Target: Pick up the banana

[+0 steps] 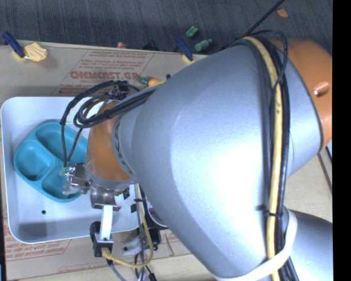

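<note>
Step in hand, by my judgement: approach/search, no pick made yet. Arm (222,157) hangs over the L bin (29,209), wrist (105,186) just beside the blue dish (38,154). Gripper (75,177) sits at the dish's edge; open or closed, cannot tell. Banana: position not confirmed. Small yellow-orange bit (155,82) at the arm's edge, beyond the bin's far rim, is poss. the banana; too little to tell. Next move req.: locate fruit, centre over it, descend.

smooth grey arm (222,157), orange band (102,154) at the wrist, yellow cable (276,127) along it, looped black cables (86,107)
</note>
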`<state>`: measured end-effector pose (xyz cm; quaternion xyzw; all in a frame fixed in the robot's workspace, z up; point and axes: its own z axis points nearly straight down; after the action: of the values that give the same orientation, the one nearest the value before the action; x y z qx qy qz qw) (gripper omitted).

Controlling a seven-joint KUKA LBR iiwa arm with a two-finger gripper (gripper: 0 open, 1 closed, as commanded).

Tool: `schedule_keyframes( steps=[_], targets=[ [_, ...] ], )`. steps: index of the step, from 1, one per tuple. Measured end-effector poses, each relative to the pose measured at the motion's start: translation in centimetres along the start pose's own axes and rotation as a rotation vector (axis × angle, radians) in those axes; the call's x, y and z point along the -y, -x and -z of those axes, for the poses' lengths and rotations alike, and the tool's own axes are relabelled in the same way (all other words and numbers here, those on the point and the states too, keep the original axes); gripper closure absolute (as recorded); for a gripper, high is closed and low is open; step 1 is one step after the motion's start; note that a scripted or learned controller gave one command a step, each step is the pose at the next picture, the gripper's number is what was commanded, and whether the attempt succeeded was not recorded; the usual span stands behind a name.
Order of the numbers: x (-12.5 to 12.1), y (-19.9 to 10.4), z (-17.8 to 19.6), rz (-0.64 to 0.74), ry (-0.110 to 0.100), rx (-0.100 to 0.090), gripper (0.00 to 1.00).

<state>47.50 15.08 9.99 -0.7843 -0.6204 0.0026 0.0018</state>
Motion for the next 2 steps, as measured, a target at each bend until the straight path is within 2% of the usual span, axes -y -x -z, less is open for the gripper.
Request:
schedule_keyframes(
  steps=[1, 2],
  targets=[
    [-0.1, -0.1, 1.0, 0.004, 0.002, -0.003, 1.0],
    [-1.7, -6.6, 12.6, -0.157, 0.002, 0.005, 1.0]
  ],
)
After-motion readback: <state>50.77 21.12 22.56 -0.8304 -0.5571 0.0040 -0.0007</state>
